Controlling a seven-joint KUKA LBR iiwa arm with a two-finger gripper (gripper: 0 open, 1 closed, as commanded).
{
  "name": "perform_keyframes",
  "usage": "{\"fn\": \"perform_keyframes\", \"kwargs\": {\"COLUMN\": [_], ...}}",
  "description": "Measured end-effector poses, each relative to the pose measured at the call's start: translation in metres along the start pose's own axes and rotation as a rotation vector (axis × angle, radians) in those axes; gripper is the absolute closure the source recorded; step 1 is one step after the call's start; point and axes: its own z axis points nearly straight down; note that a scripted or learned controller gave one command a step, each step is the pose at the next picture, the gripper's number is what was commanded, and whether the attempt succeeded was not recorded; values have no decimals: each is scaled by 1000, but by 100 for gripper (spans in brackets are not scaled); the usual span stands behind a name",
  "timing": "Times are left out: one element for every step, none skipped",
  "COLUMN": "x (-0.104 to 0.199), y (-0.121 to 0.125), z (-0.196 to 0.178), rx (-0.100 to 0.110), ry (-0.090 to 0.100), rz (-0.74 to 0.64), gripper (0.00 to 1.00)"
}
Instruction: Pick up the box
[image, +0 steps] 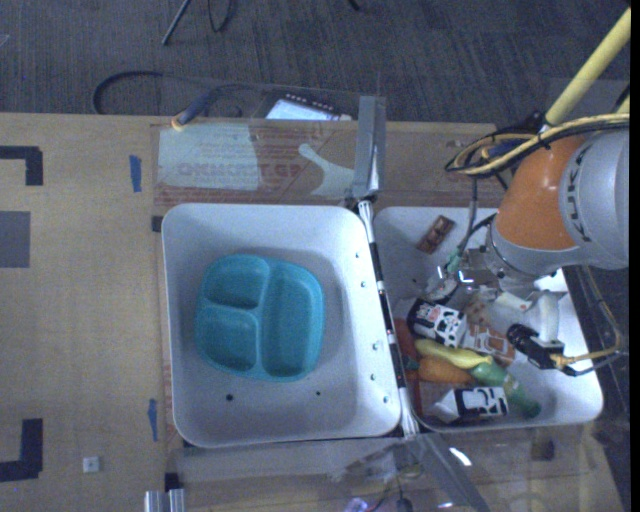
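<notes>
At the left centre of the frame the left bin (180, 235) holds a teal divided plate (260, 316), lying flat and not part of the work. To its right, the right bin (400, 235) carries a crowded heap in its lower half: a black-and-white carton (436, 320), a yellow banana-like item (452, 354), an orange carrot-like item (445, 371), a green piece (492, 374) and a dark bottle-like item (480, 402). The box (435, 234), small and brown, lies apart from the heap in the upper part of that bin, its long axis running on a diagonal from lower left to upper right. The arm (545, 205) reaches in from the right, and the gripper (470, 270) sits low over the heap, below and right of the box; whether the jaws stand wide or narrow cannot be told. Judgement: the approach step is in hand, no grasp made. The next move calls for a shift up-frame and left, with the jaws turned across the box's short side.
</notes>
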Motion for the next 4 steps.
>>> {"fn": "perform_keyframes", "kwargs": {"x": [3,-25,-25,-10], "y": [87,21,23,-4], "z": [-33,-165,-175,-9], "rx": [28,27,28,25], "ry": [6,7,5,10], "rz": [35,-41,-43,-192], "gripper": [0,0,100,100]}}
